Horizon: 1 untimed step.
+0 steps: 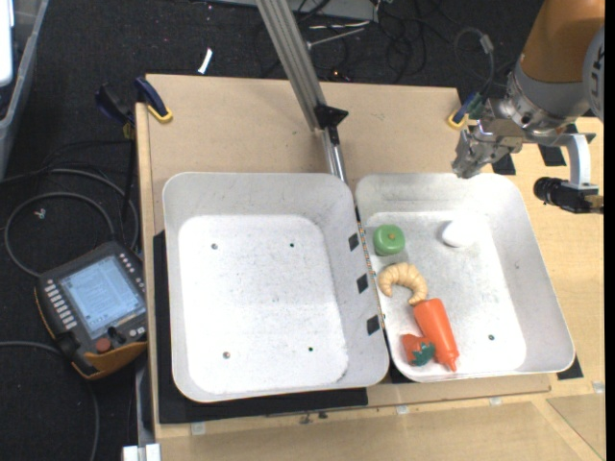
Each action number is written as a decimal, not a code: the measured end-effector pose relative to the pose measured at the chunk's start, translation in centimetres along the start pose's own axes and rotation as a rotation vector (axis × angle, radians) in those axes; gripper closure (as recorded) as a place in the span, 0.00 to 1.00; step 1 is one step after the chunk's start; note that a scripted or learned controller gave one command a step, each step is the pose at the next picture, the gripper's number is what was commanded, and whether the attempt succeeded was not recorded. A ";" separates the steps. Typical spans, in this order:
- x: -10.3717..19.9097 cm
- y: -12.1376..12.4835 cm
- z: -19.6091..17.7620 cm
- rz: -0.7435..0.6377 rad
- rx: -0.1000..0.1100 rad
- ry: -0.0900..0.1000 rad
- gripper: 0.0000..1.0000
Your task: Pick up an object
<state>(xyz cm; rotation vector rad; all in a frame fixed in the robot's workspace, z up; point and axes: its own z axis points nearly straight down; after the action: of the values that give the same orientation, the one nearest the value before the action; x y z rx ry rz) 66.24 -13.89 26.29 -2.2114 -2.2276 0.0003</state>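
Note:
The right bin (500,209) holds a green round piece (389,240), a white egg-like object (456,234), a tan croissant (403,279), an orange carrot (438,329) and a small red piece with green (416,350). My gripper (471,164) hangs above the bin's far rim, up and right of the white object, apart from every item. Nothing shows between its fingers.
The left bin (255,286) lies beside the right one. A grey metal pole (293,51) slants down to the gap between the bins at the back. A teach pendant (91,301) lies on the floor at left, with cables around it.

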 end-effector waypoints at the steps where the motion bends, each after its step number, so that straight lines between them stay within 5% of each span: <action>1: 4.3 -0.4 0.6 0.000 0.000 0.000 1.00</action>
<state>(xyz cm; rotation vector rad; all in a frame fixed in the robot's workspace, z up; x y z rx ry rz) 65.76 -9.56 25.67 -2.2119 -2.2278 0.0004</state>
